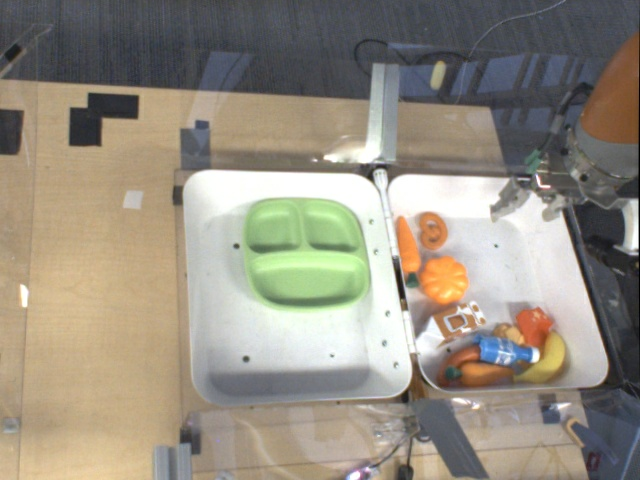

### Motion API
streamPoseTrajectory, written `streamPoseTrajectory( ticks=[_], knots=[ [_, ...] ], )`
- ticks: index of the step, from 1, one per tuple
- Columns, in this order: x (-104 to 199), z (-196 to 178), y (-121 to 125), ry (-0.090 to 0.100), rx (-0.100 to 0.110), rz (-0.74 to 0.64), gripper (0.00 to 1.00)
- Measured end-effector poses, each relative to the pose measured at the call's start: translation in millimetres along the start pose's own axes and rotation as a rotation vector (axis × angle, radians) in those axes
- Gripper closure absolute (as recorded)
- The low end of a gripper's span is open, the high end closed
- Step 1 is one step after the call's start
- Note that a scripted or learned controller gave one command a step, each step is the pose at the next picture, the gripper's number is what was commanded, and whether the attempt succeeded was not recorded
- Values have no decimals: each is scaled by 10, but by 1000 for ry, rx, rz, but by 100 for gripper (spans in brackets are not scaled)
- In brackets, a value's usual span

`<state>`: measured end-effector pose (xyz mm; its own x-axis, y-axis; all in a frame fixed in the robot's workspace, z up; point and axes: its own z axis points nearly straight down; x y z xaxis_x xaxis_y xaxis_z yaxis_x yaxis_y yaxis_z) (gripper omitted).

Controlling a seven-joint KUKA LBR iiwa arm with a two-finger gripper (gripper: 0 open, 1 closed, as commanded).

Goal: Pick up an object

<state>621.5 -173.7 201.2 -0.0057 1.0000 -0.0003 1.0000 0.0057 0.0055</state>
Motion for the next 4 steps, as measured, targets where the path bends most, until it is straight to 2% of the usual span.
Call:
streamPoseTrajectory(
  ticks=[1,2,3,4],
  knots=[
    [452,533,-292,0,2,99,0],
    [848,1109,-463,-1,-8,-138,0],
    [871,991,-435,1,-16,-140,100],
    [1307,143,127,1,-2,-226,100]
  ],
)
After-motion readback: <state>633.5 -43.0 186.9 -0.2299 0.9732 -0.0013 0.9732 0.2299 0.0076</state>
